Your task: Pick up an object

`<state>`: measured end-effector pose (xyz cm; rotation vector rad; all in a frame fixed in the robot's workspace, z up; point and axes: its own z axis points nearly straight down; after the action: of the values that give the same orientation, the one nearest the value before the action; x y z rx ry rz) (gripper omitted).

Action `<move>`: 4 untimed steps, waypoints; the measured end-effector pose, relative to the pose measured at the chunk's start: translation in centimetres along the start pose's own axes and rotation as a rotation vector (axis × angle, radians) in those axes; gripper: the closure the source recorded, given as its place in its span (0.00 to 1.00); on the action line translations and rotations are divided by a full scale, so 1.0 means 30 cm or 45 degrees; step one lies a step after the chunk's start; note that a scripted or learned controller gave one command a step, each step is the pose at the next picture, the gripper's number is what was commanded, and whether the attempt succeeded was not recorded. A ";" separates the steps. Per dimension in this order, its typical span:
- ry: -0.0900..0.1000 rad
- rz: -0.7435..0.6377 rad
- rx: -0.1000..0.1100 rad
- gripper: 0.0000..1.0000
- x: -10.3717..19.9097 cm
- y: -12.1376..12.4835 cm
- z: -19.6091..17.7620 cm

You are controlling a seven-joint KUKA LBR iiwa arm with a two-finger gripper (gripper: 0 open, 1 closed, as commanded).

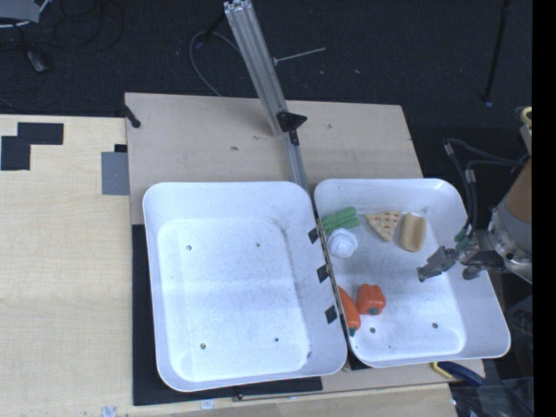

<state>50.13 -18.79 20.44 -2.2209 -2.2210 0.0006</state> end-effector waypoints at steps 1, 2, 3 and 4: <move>0.000 0.000 0.000 0.00 0.000 0.000 0.000; 0.000 0.000 0.000 0.00 0.000 0.000 0.000; 0.000 0.000 0.000 0.00 0.000 0.000 0.000; 0.000 0.000 0.000 0.00 0.000 0.000 0.000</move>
<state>50.13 -18.79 20.44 -2.2209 -2.2210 0.0006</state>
